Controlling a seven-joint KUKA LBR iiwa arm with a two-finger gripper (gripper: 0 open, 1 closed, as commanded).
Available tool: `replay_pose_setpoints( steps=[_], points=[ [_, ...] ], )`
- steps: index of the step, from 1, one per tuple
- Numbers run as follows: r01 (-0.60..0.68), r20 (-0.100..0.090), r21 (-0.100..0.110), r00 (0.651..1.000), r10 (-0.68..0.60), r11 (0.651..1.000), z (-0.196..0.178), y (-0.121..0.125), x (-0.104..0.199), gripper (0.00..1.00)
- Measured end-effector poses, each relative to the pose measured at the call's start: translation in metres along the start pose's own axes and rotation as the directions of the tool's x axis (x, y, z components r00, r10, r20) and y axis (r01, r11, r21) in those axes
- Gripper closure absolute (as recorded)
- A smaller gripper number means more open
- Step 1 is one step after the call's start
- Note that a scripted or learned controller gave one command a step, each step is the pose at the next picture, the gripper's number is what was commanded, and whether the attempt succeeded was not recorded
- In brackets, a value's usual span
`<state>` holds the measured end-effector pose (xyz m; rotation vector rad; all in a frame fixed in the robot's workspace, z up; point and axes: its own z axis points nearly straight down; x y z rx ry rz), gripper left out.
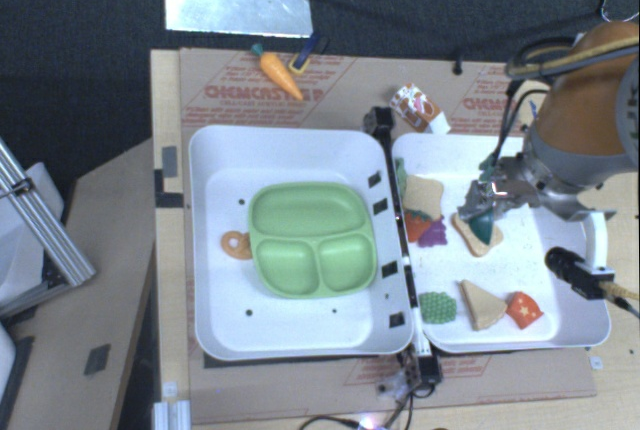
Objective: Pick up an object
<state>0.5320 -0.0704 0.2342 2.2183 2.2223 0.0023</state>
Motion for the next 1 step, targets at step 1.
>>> replay_pose_setpoints(
  steps=[1],
  points=[
    [0.002,0.000,0.002,1.000,-0.002,1.000,0.0026,-0.0056,0.0074,1.00]
  ],
)
